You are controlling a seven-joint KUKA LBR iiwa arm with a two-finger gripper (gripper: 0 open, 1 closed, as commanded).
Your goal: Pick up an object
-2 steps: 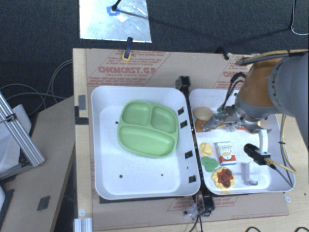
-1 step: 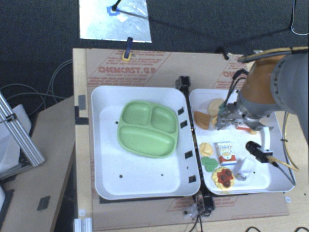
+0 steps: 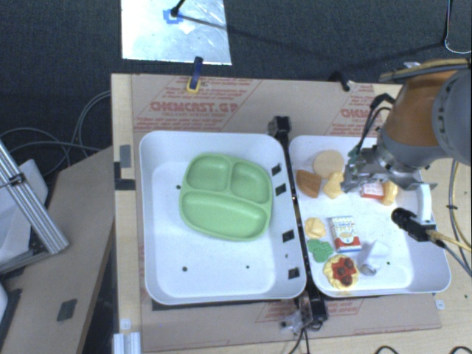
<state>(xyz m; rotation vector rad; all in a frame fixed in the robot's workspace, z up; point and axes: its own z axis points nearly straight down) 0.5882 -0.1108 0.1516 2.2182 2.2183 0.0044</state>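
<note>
Camera view, looking down at a slant on two shallow white bins side by side. The grey arm with its orange band enters from the right and hangs low over the upper part of the right bin (image 3: 435,271). Its gripper (image 3: 359,174) points downward among the toy foods there, and whether it is wide, narrow or holding anything cannot be told.

Just left of the gripper, close enough to seem touching, lies a small yellow wedge (image 3: 334,185). Beyond it further left sits a brown bread-like piece (image 3: 309,183), and a pale round bun (image 3: 328,160) lies just above both. Just right of the gripper is a red and white packet (image 3: 374,191). The yellow wedge looks the likeliest thing to be picked, lying immediately left of the tool.

Lower in the same bin are a small yellow piece (image 3: 315,227), an upright-lying carton (image 3: 344,234), a green leafy piece (image 3: 319,250) and a pizza slice (image 3: 342,271).

The left bin (image 3: 162,271) holds a green divided plate (image 3: 226,196), its compartments bare
</note>
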